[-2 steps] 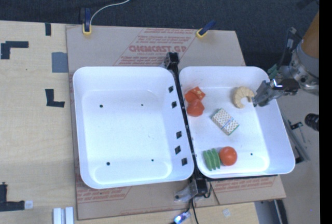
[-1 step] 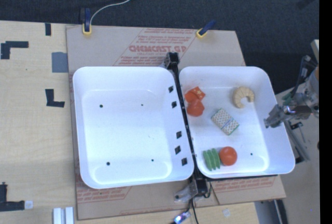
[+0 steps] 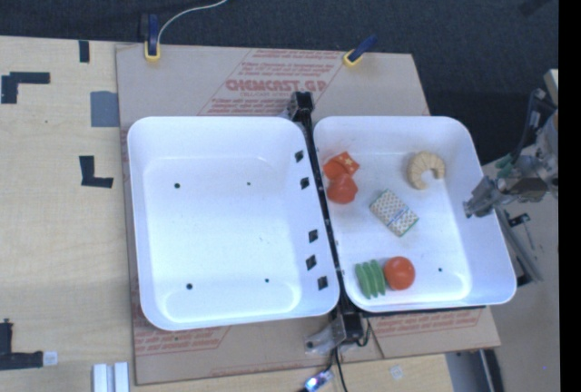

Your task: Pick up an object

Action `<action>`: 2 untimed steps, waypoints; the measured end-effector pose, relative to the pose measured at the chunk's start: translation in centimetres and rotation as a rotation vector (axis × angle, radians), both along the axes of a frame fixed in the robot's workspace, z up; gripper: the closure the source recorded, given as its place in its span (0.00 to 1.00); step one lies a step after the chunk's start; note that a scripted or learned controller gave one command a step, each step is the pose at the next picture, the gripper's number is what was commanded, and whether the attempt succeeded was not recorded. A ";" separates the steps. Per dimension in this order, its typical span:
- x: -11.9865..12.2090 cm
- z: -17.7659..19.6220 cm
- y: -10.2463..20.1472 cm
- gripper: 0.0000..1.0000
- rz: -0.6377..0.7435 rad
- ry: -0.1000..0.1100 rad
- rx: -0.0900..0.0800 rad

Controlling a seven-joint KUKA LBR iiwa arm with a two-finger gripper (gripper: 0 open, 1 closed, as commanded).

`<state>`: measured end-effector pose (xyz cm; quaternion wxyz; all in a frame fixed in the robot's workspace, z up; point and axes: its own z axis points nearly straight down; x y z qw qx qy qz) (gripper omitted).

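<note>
**Weighing up what to grab in the right bin**

Hanging over the right rim of the right bin (image 3: 454,132): the gripper (image 3: 474,204), well apart from everything inside. Open or closed, not possible to tell at this angle.

Lying nearest to it, around the middle of the bin: a small patterned box (image 3: 393,212). Probably the easiest pick, looking light and fairly stiff, with flat sides for squeezing. Running its long axis at a slant, from upper left toward lower right, so closing across the short width seems the better bet.

Sitting toward the far wall: a curved bread roll (image 3: 426,169), likely a light toy and a little slick. Arching upward, with both tips pointing down toward the near side; taking it across the thick middle of the arch looks safer than at a tip.

Resting near the front wall: a red ball (image 3: 399,272), touching or just beside a green bundle (image 3: 369,278). Being round, the ball may be rolling away under a poor pinch, having no long axis to line up with. Lying with its long axis running from far to near: the green bundle, best taken across its width.

Crowding the divider: a red block (image 3: 340,166) and a red lump (image 3: 342,191), touching or nearly so, and awkward to reach cleanly.

Standing alongside: the left bin (image 3: 145,145).
</note>
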<state>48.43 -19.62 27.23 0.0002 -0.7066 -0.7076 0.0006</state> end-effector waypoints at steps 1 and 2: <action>0.0 0.9 0.0 1.00 0.001 0.000 0.000; 0.1 5.0 11.7 1.00 0.013 -0.004 0.004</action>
